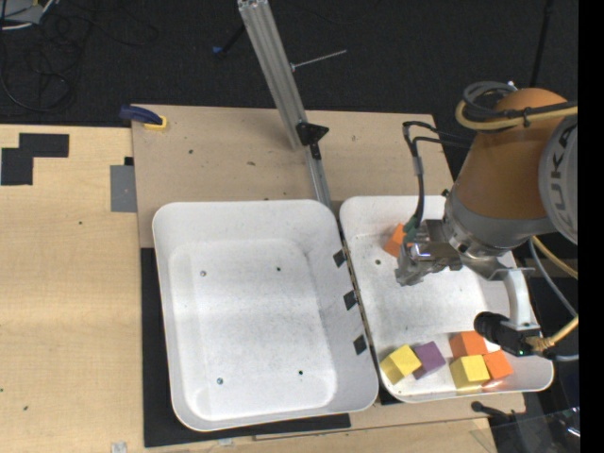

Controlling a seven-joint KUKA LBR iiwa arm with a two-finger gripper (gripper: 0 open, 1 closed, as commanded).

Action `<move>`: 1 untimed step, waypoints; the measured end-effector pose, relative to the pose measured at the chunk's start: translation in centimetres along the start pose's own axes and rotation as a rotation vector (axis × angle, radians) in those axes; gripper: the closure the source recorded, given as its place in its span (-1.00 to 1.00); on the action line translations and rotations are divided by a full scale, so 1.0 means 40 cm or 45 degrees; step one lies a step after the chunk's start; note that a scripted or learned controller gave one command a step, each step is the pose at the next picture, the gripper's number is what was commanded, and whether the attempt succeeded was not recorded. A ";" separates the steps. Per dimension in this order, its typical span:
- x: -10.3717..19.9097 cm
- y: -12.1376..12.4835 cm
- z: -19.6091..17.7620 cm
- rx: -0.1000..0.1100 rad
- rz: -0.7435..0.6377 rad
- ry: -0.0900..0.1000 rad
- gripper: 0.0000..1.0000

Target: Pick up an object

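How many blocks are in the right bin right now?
6 visible: a yellow block, purple block, second yellow block and two orange blocks along the near edge; another orange block beside the gripper. The arm may hide more.

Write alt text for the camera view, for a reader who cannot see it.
A grey and orange robot arm reaches from the right, its gripper low over the right bin beside an orange block. Yellow, purple and orange blocks cluster at that bin's near edge. The left bin sits alongside on a wooden bench.

Slanted aluminium rail (279,74) behind bins (189,253)
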State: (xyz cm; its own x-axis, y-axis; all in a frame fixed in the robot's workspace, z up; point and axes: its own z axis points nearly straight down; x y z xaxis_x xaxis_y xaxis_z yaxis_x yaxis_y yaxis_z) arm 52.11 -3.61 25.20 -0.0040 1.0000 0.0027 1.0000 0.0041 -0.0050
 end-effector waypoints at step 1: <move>0.113 -0.005 0.035 0.000 0.000 -0.001 1.00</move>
State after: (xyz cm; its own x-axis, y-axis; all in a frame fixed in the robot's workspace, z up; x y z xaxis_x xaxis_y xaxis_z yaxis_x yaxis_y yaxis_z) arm 51.89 0.93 23.83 -0.0037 1.0000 0.0020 1.0000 0.0037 -0.0048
